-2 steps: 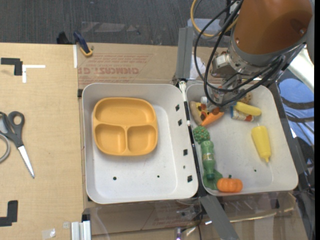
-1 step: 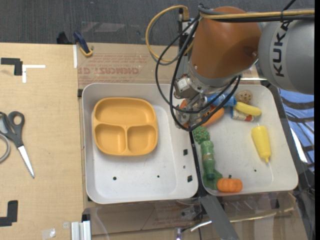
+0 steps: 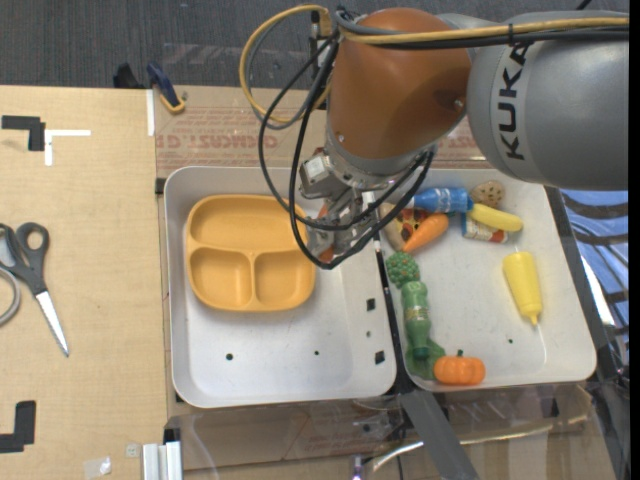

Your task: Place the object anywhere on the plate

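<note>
Two white bins [image 3: 270, 368], yellow plate [image 3: 250, 253] upper left, hand [image 3: 340, 223] at plate's right edge, grip seemingly hidden.

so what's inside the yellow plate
The plate shows three bare compartments with nothing in them. Its upper right corner is covered by the arm, so that part can't be checked.

We see the arm [image 3: 420, 78] cover the end effector, so its fingers stay hidden from us. The arm also hides the plate's [image 3: 245, 253] upper right rim and parts of the toys by the bins' shared wall, where an orange carrot [image 3: 428, 231] is half covered. The scissors [image 3: 30, 278] are cut off at the table's left edge.
</note>
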Tool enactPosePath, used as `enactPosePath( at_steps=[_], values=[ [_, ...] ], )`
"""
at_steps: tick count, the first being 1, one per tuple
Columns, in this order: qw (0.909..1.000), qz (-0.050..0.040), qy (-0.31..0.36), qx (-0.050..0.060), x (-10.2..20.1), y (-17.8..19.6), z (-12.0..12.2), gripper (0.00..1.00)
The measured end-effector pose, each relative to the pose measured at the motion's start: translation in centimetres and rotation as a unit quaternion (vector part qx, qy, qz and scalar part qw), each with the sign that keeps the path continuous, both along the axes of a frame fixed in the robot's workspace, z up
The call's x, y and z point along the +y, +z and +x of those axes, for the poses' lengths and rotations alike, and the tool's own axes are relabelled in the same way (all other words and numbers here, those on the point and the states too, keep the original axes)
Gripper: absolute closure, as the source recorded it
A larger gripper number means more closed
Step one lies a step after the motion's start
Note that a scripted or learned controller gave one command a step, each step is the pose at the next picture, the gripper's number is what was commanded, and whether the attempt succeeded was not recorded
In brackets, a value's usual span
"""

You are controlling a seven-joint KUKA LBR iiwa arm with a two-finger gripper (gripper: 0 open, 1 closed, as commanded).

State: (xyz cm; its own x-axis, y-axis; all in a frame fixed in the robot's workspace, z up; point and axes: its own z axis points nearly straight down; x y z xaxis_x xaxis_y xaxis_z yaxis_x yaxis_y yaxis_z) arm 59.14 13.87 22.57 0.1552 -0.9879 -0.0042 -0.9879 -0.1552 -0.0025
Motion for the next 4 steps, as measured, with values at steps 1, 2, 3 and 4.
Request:
enactPosePath(
  at_steps=[1, 2, 3, 4],
  values=[
    [1.0000, 0.0000, 0.000, 0.000, 0.0, 0.0, 0.0, 0.00],
    [0.9915, -0.0001, 0.130, 0.000, -8.2, 8.3, 0.9, 0.00],
    [0.9919, 0.0024, 0.127, -0.001, -8.2, 9.2, 1.0, 1.00],
    [0.9996, 0.0003, 0.029, -0.001, -0.2, 14.5, 0.8, 1.00]
  ],
)
